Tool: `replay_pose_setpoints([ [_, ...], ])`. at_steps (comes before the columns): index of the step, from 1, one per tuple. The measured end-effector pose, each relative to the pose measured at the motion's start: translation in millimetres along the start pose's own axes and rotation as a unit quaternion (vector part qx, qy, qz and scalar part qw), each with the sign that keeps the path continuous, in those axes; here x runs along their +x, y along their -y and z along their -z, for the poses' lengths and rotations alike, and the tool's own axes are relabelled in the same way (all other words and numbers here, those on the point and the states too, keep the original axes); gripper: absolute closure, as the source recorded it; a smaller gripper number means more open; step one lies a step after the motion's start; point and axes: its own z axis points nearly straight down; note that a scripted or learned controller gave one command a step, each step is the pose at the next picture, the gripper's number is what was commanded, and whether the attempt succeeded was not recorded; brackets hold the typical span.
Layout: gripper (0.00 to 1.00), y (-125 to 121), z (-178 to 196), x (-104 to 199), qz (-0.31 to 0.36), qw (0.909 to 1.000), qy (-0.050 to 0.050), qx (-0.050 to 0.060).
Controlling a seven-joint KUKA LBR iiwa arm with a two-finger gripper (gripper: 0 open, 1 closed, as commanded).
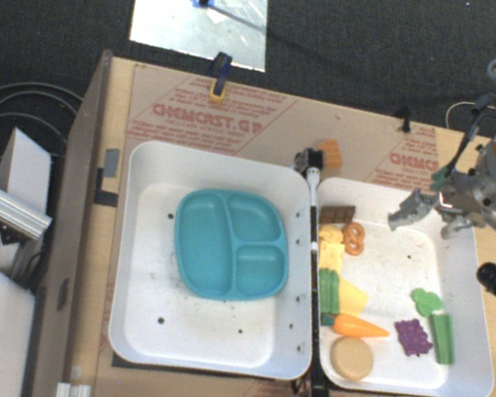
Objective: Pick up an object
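Well, I saw the pincer [433, 214] hanging with its fingers apart and nothing between them, over the right bin [475, 309]; the toy foods, carrot [361, 329] included, lay below-left of it.

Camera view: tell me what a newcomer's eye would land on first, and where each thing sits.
The turquoise divided tray stands out first, lying alone in the left bin. Next comes the cluster of toy food along the right bin's left side and lower part, with an orange carrot, a purple grape bunch and a green vegetable. The gripper hangs over that bin's upper edge, holding nothing.
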Motion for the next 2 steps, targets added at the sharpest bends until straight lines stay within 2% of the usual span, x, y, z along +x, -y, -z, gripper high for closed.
replay_pose_setpoints([
  [1, 0.0, 12, -132, -110, -0.005, 1.0, 0.001, 0.003],
  [2, 0.0, 64, -192, -88, -0.002, 1.0, 0.0, 0.001],
])
